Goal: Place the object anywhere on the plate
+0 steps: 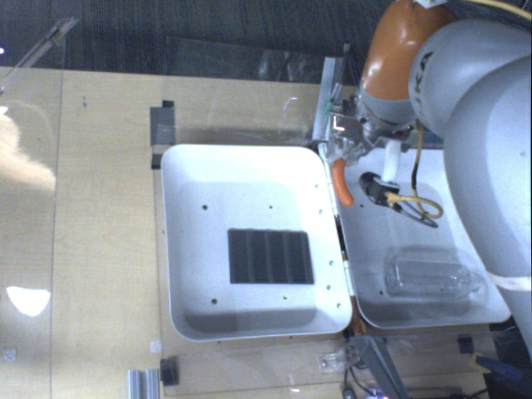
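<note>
Orange object (pixel 342 183), long and rounded at both ends, sits right under the gripper (pixel 340 150) at the left edge of the right bin (pixel 374 243), running alongside the rim where the two bins meet. Its upper end reaches up to the gripper, but whether the gripper is clamped on it, or stands apart or together, cannot be told from this slant. The gripper hangs over the far left corner of the right bin, below the orange band (pixel 397 44) of the grey arm (pixel 478 115), which takes up the upper right. Nearer in the same bin, well apart from the orange object, a clear plastic bottle (pixel 432 278) lies on its side by the near wall. Across the shared rim, the left bin (pixel 179 223) holds the plate (pixel 270 257), a dark ribbed rectangle lying flat on the bin's floor, a little toward the near side, with white floor all round it. The orange object lies beyond the plate's far right corner, apart from it and on the right bin's side of the rim. Both bins rest on a pale wooden bench (pixel 83 239)
</note>
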`<state>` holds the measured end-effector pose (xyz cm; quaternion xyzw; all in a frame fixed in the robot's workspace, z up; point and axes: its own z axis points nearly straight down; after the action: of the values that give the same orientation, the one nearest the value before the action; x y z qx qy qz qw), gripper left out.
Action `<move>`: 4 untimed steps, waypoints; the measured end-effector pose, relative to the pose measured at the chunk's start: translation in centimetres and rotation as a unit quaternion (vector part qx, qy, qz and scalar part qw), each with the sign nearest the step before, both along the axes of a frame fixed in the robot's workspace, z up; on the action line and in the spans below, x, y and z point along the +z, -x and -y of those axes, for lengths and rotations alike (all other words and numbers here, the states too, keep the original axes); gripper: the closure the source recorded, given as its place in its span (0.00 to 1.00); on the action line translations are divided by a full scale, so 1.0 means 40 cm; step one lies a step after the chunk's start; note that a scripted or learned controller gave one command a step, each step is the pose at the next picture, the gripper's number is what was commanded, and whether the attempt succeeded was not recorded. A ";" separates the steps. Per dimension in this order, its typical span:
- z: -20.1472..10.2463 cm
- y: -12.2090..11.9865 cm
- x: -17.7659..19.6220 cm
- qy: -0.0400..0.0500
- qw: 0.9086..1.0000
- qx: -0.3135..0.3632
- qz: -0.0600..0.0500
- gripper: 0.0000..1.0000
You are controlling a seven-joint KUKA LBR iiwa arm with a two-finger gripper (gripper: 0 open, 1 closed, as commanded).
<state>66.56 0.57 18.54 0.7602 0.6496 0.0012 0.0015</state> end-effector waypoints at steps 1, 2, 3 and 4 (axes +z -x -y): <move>0.045 -0.010 0.177 -0.001 0.996 -0.085 0.002 1.00; 0.039 -0.013 0.204 0.000 0.997 -0.079 0.004 1.00; 0.035 -0.016 0.231 0.000 0.997 -0.075 0.006 1.00; 0.120 0.021 0.423 -0.001 0.995 -0.098 0.003 1.00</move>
<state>65.70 -4.24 35.47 0.8203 0.5720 0.0033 0.0028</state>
